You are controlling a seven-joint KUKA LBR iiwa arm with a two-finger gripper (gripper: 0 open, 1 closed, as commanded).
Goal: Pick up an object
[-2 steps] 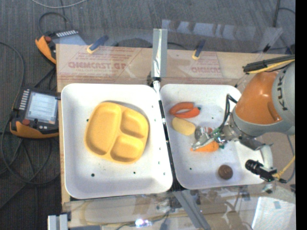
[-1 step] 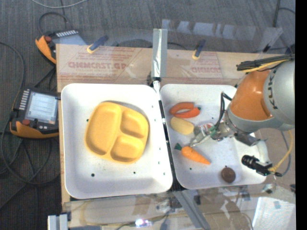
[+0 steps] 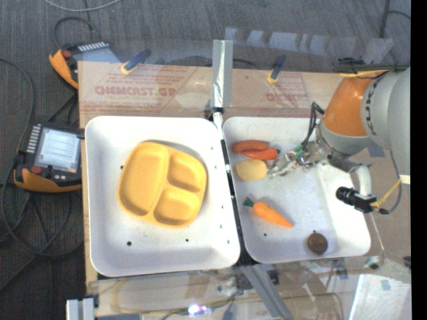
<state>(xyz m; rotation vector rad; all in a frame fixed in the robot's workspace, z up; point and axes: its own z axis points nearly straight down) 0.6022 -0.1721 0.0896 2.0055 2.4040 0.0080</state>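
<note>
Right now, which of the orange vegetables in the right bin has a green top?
The carrot lying alone mid-bin, with green leaves at its left end. The two reddish-orange pieces at the bin's far edge show no green.

Left white bin (image 3: 100, 245): yellow sectioned tray (image 3: 163, 183), upside unclear. Teach pendant (image 3: 50, 157) on carpet, left of table (image 3: 143, 89). Blue clamps (image 3: 135, 61) at the table's far edge. Black cables (image 3: 27, 85) nearby.

I see a divided tray (image 3: 163, 183) in the left bin (image 3: 100, 245); the right bin (image 3: 347, 235) holds a carrot (image 3: 270, 213), potato (image 3: 251, 171) and sausages (image 3: 255, 150).
</note>
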